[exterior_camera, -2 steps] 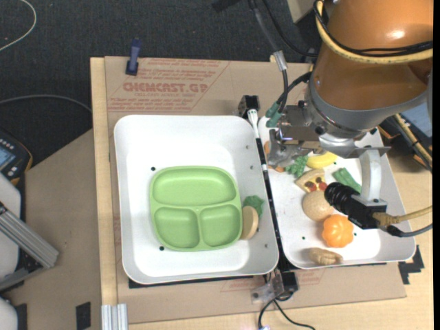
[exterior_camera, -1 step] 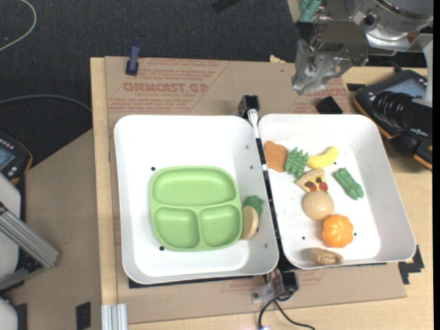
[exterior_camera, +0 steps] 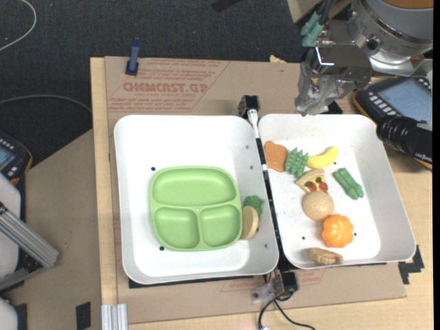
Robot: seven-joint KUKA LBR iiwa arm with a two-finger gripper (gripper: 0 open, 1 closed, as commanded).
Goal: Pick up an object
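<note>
My gripper (exterior_camera: 317, 100) hangs above the far rim of the right bin (exterior_camera: 395, 205), well above the toys, with nothing visible between its fingers. Below it in that bin lie an orange wedge (exterior_camera: 276, 156), a spiky green piece (exterior_camera: 296, 161), a yellow banana (exterior_camera: 323, 158), a pizza slice (exterior_camera: 314, 181), a green bean pod (exterior_camera: 348, 183), a tan ball (exterior_camera: 317, 205), an orange fruit (exterior_camera: 337, 230) and a tan piece (exterior_camera: 324, 256). The left bin (exterior_camera: 130, 205) holds a green divided plate (exterior_camera: 195, 207), with a small green toy (exterior_camera: 254, 203) and a tan disc (exterior_camera: 249, 222) at its right edge.
A black clip (exterior_camera: 249, 106) sits where the two bins meet at the back. A blue clip (exterior_camera: 133, 57) lies on the cardboard sheet (exterior_camera: 172, 84) behind the left bin. A black device (exterior_camera: 405, 126) lies to the right of the right bin.
</note>
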